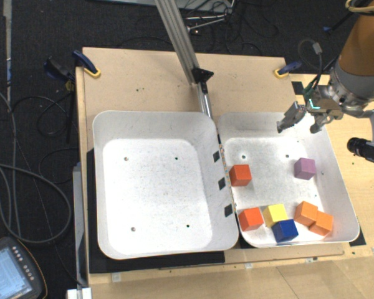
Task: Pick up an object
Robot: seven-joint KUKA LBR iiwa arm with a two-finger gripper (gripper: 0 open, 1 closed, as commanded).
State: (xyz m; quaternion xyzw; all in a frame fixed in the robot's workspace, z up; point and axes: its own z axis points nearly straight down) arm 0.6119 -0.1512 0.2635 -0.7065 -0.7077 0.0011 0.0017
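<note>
Near edge of right bin (336, 167) is a crowded cluster (blue cube (285, 230), yellow cube (275, 213), orange blocks (314, 217)), so I skip it, target the isolated purple cube (305, 167) mid-bin, and drop my gripper (302, 121), fingers apart and empty at far rim, straight down.

Lighting: bright, even, overhead. Shadows: soft, short, beside the small coloured blocks (280, 220). Glare: mild on the two shallow white plastic bins (112, 129). Focus: moderately sharp throughout, slightly grainy; dark floor surround underexposed.
</note>
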